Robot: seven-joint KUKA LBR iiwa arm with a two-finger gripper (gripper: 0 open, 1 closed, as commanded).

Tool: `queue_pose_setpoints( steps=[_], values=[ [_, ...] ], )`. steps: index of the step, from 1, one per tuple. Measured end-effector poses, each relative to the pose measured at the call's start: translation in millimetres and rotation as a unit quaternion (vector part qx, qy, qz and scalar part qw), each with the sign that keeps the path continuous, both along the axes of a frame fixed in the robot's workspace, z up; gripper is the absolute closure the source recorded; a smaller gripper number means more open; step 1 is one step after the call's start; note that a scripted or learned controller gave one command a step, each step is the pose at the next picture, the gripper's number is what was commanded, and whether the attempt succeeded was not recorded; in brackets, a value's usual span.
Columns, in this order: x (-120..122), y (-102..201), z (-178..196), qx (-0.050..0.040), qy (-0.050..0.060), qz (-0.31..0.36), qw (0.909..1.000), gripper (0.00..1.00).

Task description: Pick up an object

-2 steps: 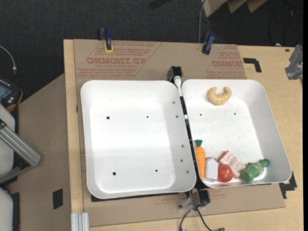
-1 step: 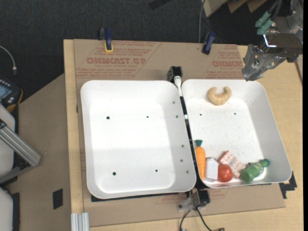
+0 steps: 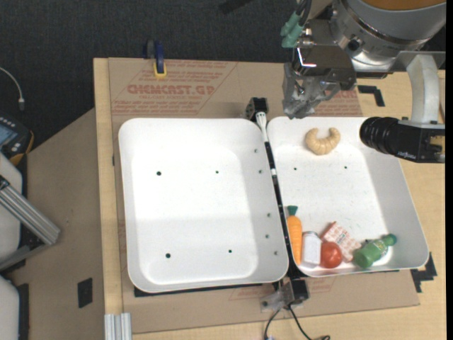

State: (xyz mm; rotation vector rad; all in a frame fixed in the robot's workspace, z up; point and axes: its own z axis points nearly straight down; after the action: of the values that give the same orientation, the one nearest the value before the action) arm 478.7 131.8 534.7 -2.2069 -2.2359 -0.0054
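Observation:
The right bin [image 3: 396, 190] holds a tan croissant [image 3: 323, 140] near its far edge. Along its near edge lie an orange carrot [image 3: 294, 231], a white block [image 3: 311, 248], a red tomato [image 3: 330, 255], a red-and-white packet [image 3: 341, 235] and a green bottle [image 3: 372, 252]. My gripper [image 3: 304, 105] hangs above the far left corner of the right bin, just up and left of the croissant. Nothing shows between its fingers.
The left bin [image 3: 141, 211] lies beside the right one on a cardboard sheet [image 3: 177, 83]. A black camera body [image 3: 396, 137] juts in over the right bin's right rim. A blue-and-yellow clamp [image 3: 158, 58] sits at the cardboard's far edge.

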Motion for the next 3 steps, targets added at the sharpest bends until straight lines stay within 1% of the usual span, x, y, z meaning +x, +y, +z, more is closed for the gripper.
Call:
queue_pose_setpoints(
  steps=[1,2,3],
  values=[
    [-0.3,-86.5,-109.1,-0.003,0.008,-0.011,0.9999,1.0],
    [0.3,-169.9,-125.9,-0.0022,0.003,-0.012,0.9999,1.0],
    [0.5,-247.5,-92.9,-0.0034,-0.002,-0.011,0.9999,1.0]
  ],
)
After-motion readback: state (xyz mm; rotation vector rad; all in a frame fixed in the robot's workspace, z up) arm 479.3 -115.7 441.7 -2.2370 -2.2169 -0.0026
